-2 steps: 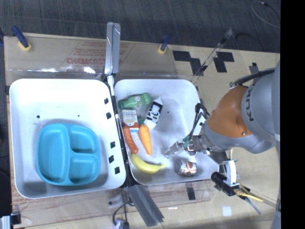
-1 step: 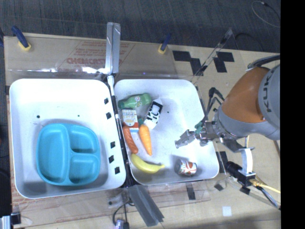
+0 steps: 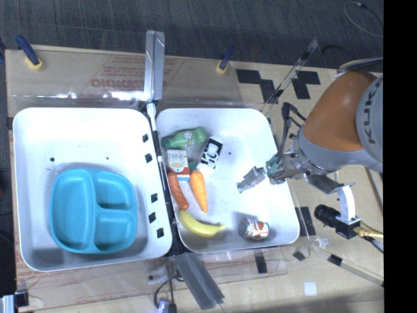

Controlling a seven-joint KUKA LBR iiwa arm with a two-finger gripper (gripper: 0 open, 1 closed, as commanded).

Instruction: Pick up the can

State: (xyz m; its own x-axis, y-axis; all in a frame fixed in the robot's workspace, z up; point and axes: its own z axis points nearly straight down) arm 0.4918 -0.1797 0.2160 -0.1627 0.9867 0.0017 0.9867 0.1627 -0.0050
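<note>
- The surface [image 3: 78,77] is light wood or board with red print under a clear sheet; two blue clamps [image 3: 29,52] grip its far edge, and black square marks [image 3: 257,80] lie on its right part.
- Beyond the surface, dark grey carpet floor [image 3: 195,8] fills the top, with a thin cable [image 3: 358,12] curling at the upper right.
- Two white bins sit side by side, touching along a middle seam. The left bin [image 3: 39,135] holds a blue divided plate [image 3: 94,208].
- The right bin [image 3: 251,126] holds a green packet [image 3: 184,138], a small carton [image 3: 177,160], a black-and-white box [image 3: 210,154], two carrots [image 3: 198,189] and a banana [image 3: 199,223], all crowded along its left side.
- The can [image 3: 255,229] lies on its side in the near right corner of the right bin, apart from the banana.
- The arm [image 3: 339,119] reaches in from the right; the hand [image 3: 249,180] hangs over the right bin's right half, above and behind the can, with nothing between its fingers. Whether they are wide or narrow, I cannot tell.
</note>
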